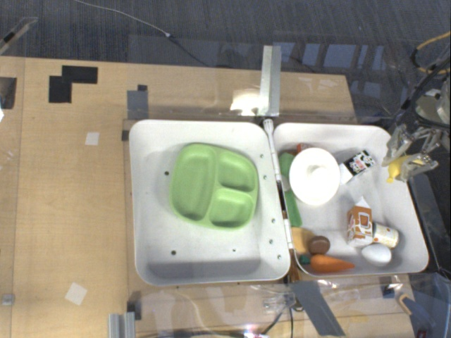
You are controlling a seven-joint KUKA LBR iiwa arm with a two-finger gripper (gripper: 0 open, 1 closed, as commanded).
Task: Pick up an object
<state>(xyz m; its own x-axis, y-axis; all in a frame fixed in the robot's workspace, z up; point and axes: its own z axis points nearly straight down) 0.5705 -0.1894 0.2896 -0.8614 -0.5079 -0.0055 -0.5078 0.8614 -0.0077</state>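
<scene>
So nearest the camera, along the front wall of the right bin (416,255), there's a smooth tapered orange carrot (331,264) lying on its side, with a little round brown ball (319,245) touching it just behind and a yellowish chunk (301,239) beside that. A glossy white egg shape (376,253) sits in the front right corner, right up against an orange-and-white printed carton (361,225) that's tipped over, with a pale cylinder (386,235) lying next to it.

The left bin (148,259) is matte white plastic with rounded corners and a few small dark holes in its floor. Lying in the middle is a lime green divided tray (213,184), soft-cornered, three compartments, smooth and a bit shiny.

Further back in the right bin, a round white lid-like disc (315,175) sits on top of the clutter, half covering a green cylinder (287,182) along the divider. A small black-and-white printed box (359,163) leans near the back.

My gripper (409,153) hangs over the right bin's far right edge. There's a yellow bit (396,167) at my fingertips, looks pinched between them, though it's small and blurry so I can't say what it is.
</scene>
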